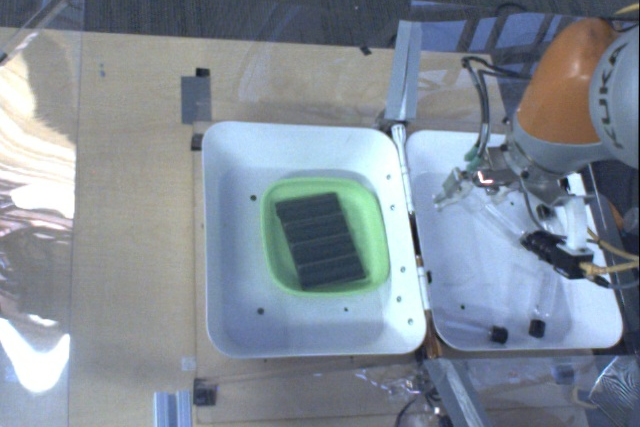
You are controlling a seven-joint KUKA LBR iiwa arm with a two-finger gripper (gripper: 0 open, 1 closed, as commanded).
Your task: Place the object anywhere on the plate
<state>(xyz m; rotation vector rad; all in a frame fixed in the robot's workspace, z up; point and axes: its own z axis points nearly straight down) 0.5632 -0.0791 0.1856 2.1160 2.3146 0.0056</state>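
A dark grey ridged block (320,240) lies flat on the green plate (375,240), which sits in the left white bin (225,245). My gripper (517,331) hangs over the right bin (450,315), well away from the block. Its two pale fingers end in dark fingertips (497,335) that stand apart near the bin's front wall with nothing between them. The arm's orange band (565,95) sits above the back of the right bin.
A metal post (403,70) rises behind the divide between the two bins. Black cables and a connector (555,255) hang off the wrist over the right bin. Bare wooden bench (120,215) lies to the left of the bins.
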